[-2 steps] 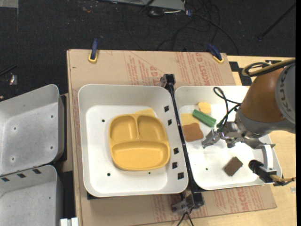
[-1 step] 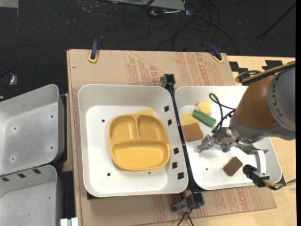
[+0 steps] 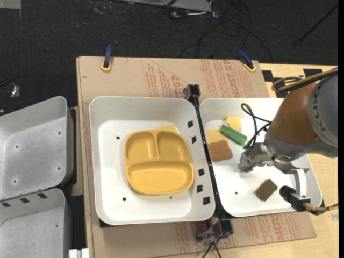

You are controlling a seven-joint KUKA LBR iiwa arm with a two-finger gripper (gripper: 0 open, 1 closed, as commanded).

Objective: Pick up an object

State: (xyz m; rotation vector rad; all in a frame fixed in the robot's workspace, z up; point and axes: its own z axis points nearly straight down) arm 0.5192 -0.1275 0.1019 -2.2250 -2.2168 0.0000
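— As logged from the left, what sat in the left white bin [image 3: 102,160]?
— One yellow divided plastic tray [image 3: 159,162].
— And the right white bin [image 3: 226,200]?
— Brown flat square [image 3: 220,151], green bar [image 3: 233,135], yellow piece [image 3: 234,123], dark brown block [image 3: 265,190].
— Gripper [image 3: 252,160]?
— Low beside the brown square; opening undeterminable, nothing visibly held.

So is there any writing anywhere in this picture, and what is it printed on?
Red print runs across the cardboard sheet under the two bins, some of it upside down or mirrored.
Near the top left, large red letters sit inside a triangle outline, too skewed to read.
Near the top right, it reads roughly "NOT CR", uncertain.
Along the bottom right edge, small red print, too blurred to read.
The yellow tray carries no visible text.
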